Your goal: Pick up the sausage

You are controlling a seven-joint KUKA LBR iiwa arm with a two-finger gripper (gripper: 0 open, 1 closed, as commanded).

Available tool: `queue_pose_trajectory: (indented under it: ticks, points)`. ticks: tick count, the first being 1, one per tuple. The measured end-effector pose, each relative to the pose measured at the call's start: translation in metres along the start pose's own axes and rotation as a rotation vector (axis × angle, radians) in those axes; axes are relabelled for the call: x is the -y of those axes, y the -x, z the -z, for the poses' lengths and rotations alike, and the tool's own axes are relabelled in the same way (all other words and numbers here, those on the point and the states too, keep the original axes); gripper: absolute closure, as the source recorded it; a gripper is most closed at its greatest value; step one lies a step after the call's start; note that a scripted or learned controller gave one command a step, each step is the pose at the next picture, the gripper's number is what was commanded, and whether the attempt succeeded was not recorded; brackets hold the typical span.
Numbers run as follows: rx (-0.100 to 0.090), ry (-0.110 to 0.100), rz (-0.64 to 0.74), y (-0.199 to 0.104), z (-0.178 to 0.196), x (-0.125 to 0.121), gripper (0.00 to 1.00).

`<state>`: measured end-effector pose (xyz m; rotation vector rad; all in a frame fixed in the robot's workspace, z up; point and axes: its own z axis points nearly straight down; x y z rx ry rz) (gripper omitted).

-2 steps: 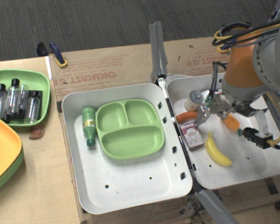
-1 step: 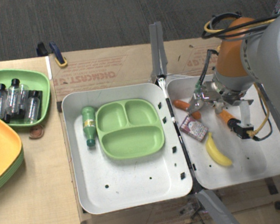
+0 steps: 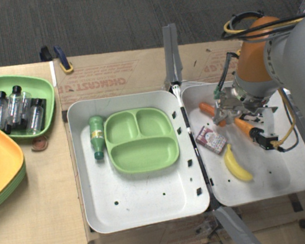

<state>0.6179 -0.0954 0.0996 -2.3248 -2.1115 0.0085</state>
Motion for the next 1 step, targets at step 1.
queue_pose_trajectory:
  ticks: [1]
  points:
    - [-0.001,0.001,-0.136,-0.0428,0.1189,0.023,1.0]
